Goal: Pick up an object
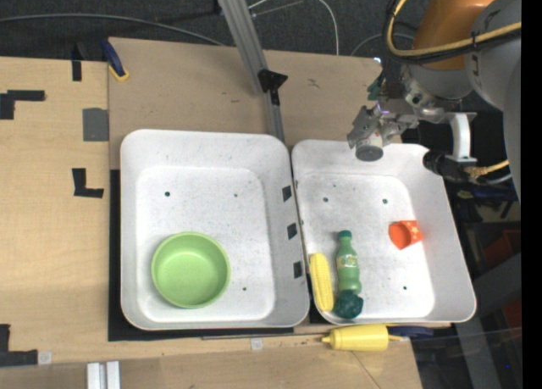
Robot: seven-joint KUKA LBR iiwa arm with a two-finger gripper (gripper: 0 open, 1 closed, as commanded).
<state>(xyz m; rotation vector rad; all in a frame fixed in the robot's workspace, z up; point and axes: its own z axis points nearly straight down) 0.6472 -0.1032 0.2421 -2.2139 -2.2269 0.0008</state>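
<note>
My gripper [369,143] hangs over the far rim of the right bin [440,209], high above its floor, with nothing visible between its tips. In that bin lie a small orange block [406,234] at the right, a green bottle [346,265] standing lengthwise near the front, a dark green lump [348,303] at its lower end, and a yellow corn cob [321,281] against the bin's left wall. A lime green bowl [190,269] rests in the front left corner of the left bin [203,150].
A yellow bottle [359,338] lies on the bench just outside the right bin's front edge. A grey metal pole [246,31] slants up from between the bins at the back. Cables loop behind the arm.
</note>
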